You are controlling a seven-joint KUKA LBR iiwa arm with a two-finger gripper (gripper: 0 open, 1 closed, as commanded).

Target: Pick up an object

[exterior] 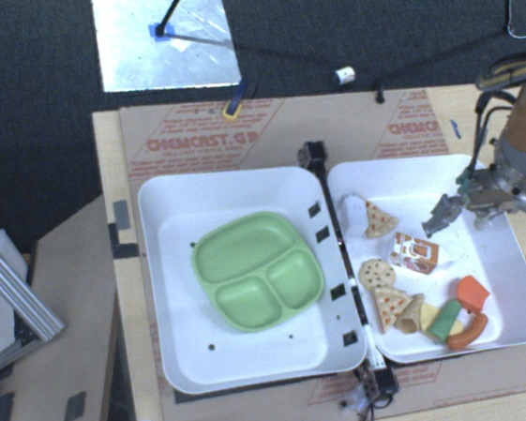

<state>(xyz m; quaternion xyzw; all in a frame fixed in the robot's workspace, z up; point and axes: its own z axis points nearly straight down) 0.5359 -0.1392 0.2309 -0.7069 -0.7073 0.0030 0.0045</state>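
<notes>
Arm: grey body with an orange band, it comes in from the right and hangs over the right bin [518, 251]
Tool [432, 223]: it hovers over the upper right part of the right bin, pointing to the left; whether it is wide or narrow I cannot tell, and I see no object in it
Left bin [170, 263]: it carries a light green tray [257, 270] with three compartments, lying a little turned
Right bin, upper part: a pizza-like wedge [378, 217] lies near the divider, beside a pale object that I cannot identify
Right bin, middle: a small red and white carton [413, 253] lies just below and left of the tool, apart from it; a round cracker [377, 272] is left of the carton
Right bin, lower part: a second pizza-like wedge [391, 304], an orange block [471, 290], a green piece [443, 320] and a reddish sausage-like piece [468, 331] lie close together
Tabletop [119, 188]: brown board with red printing under both bins; a yellow and blue thing [236, 104] lies at its far edge
</notes>
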